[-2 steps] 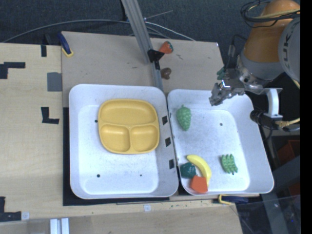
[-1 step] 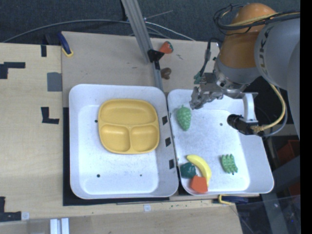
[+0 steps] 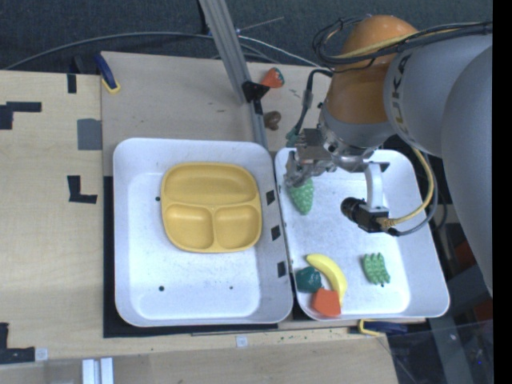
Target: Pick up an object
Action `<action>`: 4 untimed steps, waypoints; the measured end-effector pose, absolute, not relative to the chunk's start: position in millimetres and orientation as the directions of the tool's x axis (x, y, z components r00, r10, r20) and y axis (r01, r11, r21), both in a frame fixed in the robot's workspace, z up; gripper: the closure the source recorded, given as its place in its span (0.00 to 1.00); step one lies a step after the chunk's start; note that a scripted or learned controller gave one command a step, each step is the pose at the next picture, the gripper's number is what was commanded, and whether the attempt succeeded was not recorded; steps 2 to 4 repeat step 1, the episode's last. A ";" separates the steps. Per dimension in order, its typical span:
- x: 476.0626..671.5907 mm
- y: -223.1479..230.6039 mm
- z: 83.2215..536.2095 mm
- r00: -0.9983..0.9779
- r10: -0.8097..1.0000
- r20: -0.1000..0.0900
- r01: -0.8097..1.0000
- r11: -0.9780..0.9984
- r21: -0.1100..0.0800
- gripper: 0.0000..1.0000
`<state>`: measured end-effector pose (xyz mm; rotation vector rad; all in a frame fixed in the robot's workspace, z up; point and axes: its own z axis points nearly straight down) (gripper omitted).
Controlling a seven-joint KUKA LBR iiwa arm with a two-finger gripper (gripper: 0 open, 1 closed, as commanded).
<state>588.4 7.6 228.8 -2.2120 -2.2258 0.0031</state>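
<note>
A: From the overhead camera, where is the pincer point(image 3: 302, 171)?

B: Low over the right bin point(image 3: 400, 301), near its eleven o'clock corner, directly above a light green bumpy object point(image 3: 302, 196). I cannot tell how wide it stands, nor whether it has hold of the object.

A: What else lies in that bin?

B: A banana point(image 3: 330, 272) at six o'clock, touching a dark teal piece point(image 3: 307, 278) and an orange block point(image 3: 326, 302). A green studded toy point(image 3: 375, 268) sits apart at four o'clock.

A: And the left bin point(image 3: 140, 238)?

B: A yellow divided plate point(image 3: 212, 206), toward twelve o'clock, on the worktop point(image 3: 48, 238) side.
</note>
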 end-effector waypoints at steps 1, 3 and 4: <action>586.6 65.5 237.8 -0.008 1.000 0.002 1.000 0.008 -0.001 1.00; 586.6 65.5 237.8 -0.008 1.000 0.002 1.000 0.008 -0.001 1.00; 586.6 65.5 237.8 -0.008 1.000 0.002 1.000 0.008 -0.001 1.00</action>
